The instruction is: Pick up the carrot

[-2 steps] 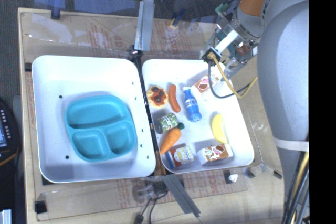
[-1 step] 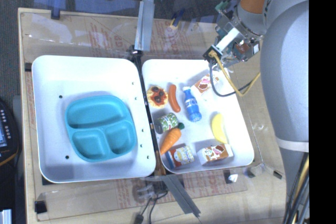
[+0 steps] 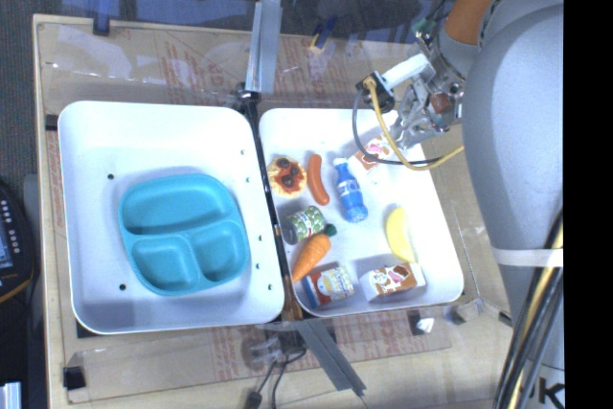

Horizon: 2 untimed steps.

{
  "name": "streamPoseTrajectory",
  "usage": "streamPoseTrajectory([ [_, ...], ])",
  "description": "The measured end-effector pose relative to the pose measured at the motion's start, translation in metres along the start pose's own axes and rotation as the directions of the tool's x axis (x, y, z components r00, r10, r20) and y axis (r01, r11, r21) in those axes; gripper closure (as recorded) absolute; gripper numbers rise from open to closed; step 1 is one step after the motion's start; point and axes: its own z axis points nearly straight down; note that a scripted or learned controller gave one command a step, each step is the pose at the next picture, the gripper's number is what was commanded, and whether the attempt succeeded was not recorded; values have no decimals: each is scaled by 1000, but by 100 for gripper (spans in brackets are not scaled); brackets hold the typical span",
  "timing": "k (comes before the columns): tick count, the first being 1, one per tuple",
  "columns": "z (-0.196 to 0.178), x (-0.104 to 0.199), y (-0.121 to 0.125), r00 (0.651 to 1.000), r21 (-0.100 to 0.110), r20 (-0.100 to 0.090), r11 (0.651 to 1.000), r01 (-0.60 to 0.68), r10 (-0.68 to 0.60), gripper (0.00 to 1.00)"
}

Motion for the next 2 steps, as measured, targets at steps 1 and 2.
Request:
streamPoseTrajectory([
  [1,21,-2,-1,1000,-2,-2,1000,0,0,100],
  [2,42,9,1,1000,0,-1,1000,20,-20,100],
])
